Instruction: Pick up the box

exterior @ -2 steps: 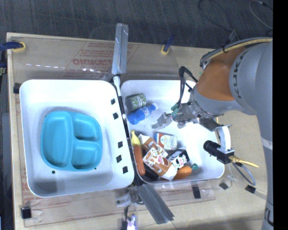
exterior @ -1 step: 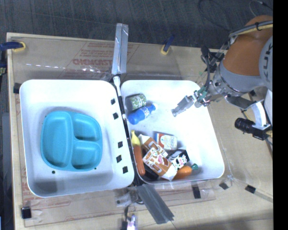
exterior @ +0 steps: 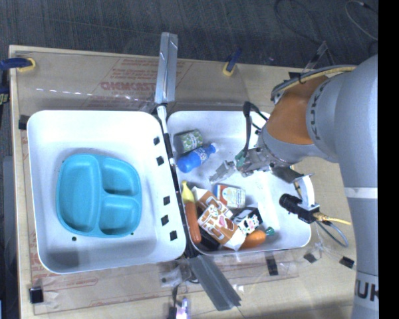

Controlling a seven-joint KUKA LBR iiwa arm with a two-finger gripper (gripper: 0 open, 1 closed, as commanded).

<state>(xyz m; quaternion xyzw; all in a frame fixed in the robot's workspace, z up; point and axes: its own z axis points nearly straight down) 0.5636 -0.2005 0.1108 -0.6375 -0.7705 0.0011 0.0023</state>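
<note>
A small white and orange box [exterior: 230, 195] lies in the middle of the right bin [exterior: 213, 119]. A larger brown and white patterned box [exterior: 215, 222] rests just in front of it, tilted against other items. My gripper [exterior: 225, 170] hangs low over the right bin, just behind the small box and right of a blue bottle [exterior: 195, 157]. Nothing shows in its grasp. The grey arm with its orange band [exterior: 289, 118] reaches in from the right.
The right bin also holds a dark green can [exterior: 188, 140], an orange sausage-like piece [exterior: 193, 223], a carrot [exterior: 254, 239] and a black-and-white toy [exterior: 249, 218]. The left bin [exterior: 46, 128] holds a blue divided tray [exterior: 100, 195]. A metal bar [exterior: 166, 65] runs back from between the bins.
</note>
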